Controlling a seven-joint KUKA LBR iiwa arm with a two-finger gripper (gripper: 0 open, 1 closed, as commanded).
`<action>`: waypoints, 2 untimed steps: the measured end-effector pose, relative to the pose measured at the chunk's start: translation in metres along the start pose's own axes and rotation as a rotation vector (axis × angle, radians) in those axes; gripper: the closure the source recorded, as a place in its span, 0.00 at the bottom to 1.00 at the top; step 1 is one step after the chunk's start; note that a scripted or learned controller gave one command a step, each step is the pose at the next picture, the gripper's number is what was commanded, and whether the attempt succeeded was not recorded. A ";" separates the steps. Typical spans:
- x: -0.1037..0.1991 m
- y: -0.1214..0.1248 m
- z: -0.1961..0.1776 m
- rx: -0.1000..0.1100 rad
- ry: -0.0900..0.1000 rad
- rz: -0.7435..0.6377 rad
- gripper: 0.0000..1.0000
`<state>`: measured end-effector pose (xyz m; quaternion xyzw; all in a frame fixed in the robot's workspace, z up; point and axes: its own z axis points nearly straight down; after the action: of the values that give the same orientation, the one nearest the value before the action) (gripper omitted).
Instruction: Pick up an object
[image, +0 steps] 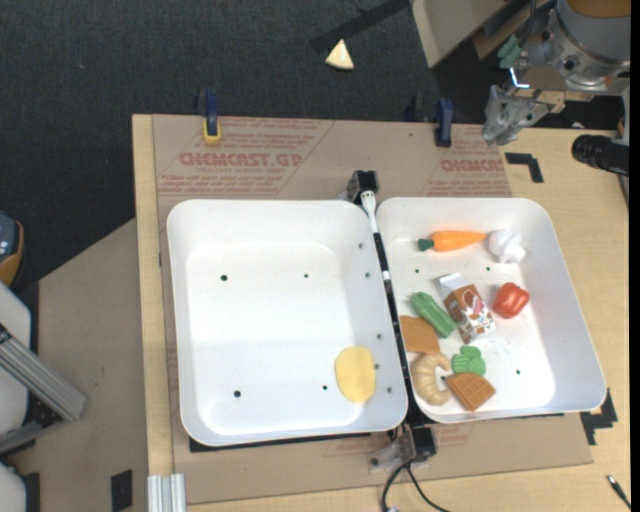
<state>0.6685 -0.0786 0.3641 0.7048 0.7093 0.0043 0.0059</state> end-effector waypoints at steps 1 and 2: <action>-0.010 -0.063 0.049 0.022 0.003 0.009 1.00; 0.036 -0.016 -0.066 -0.003 0.001 0.000 1.00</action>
<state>0.6515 -0.0422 0.4299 0.7049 0.7092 0.0058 0.0067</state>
